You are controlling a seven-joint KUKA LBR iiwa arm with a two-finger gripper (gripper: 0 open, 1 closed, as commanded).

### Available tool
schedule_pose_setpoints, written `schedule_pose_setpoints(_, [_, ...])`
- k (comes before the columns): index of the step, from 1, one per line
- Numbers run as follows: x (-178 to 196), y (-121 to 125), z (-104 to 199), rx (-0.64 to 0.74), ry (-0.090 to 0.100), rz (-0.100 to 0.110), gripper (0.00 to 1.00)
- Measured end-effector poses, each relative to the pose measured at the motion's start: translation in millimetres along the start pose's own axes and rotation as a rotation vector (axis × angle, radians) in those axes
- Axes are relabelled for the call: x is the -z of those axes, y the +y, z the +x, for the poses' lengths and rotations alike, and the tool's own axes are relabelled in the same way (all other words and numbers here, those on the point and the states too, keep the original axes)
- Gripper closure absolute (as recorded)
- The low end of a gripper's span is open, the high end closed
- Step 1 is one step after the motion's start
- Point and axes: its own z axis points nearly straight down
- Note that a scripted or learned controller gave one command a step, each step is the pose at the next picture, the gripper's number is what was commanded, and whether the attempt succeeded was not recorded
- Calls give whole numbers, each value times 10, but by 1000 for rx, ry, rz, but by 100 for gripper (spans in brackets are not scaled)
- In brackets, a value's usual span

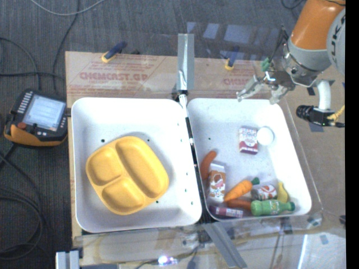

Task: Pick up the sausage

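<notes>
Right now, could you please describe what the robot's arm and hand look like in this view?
The arm is grey with a broad orange band above the wrist. Below that sits a pale grey metal wrist section, with a white cylindrical part and a black fitting at its side. The hand is slim, light-coloured metal with two thin fingers and a small green detail near its base.

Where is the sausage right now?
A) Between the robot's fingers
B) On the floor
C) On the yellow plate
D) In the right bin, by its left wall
D: the sausage lies in the right bin close to its left wall, just above a small carton, while the end effector hangs over the bin's far edge, holding nothing, and the yellow plate sits in the left bin.
</notes>
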Motion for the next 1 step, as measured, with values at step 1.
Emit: schedule_pose_setpoints(1, [-1714,-530,345,-65,1,-1,0])
